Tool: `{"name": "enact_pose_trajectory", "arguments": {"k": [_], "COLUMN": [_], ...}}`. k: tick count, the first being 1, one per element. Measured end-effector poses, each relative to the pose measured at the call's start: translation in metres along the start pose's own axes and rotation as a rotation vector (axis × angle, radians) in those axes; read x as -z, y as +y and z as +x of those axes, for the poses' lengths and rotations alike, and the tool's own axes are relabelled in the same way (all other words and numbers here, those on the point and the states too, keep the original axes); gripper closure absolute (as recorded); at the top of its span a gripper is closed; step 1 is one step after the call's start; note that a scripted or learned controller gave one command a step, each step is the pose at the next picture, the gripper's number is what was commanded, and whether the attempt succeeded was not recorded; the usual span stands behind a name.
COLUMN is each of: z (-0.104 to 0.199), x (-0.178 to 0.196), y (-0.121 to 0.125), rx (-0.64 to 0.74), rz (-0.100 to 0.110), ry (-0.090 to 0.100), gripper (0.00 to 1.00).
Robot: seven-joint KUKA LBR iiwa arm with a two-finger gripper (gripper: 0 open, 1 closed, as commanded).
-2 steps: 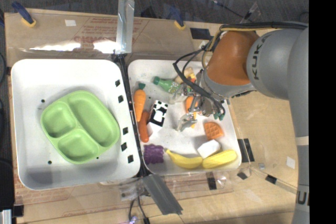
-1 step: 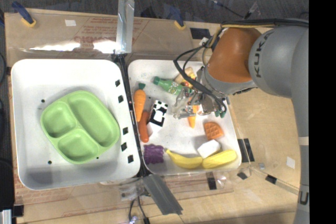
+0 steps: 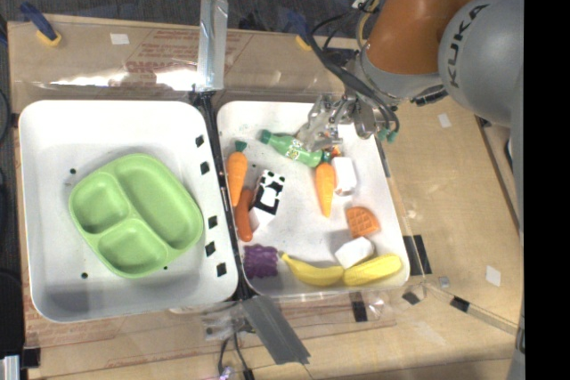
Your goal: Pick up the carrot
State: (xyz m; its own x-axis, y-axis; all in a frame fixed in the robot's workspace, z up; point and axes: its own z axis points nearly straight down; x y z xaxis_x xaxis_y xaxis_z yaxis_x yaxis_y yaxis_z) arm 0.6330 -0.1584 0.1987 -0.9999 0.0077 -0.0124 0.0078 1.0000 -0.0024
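I hung over the right bin [image 3: 389, 191] at its one o'clock corner, my gripper [image 3: 326, 127] low above the green bottle [image 3: 292, 147]; how wide my jaws stood I could not tell, and nothing showed between them. One carrot [image 3: 325, 186] lay just at my six o'clock, touching a white block [image 3: 344, 174]. A second carrot [image 3: 235, 174] lay at nine o'clock against the bin's left wall. I judged the risk plain: dropping straight down, I might close on the bottle instead, or nudge the block and roll the near carrot aside.
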Motion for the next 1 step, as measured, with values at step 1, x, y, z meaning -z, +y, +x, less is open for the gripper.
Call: {"name": "enact_pose_trajectory", "arguments": {"k": [1], "z": [0.0502], "x": [0.0151], "y": [0.0560], "rx": [0.012], "rz": [-0.003], "ry": [0.009], "gripper": [1.00]}}
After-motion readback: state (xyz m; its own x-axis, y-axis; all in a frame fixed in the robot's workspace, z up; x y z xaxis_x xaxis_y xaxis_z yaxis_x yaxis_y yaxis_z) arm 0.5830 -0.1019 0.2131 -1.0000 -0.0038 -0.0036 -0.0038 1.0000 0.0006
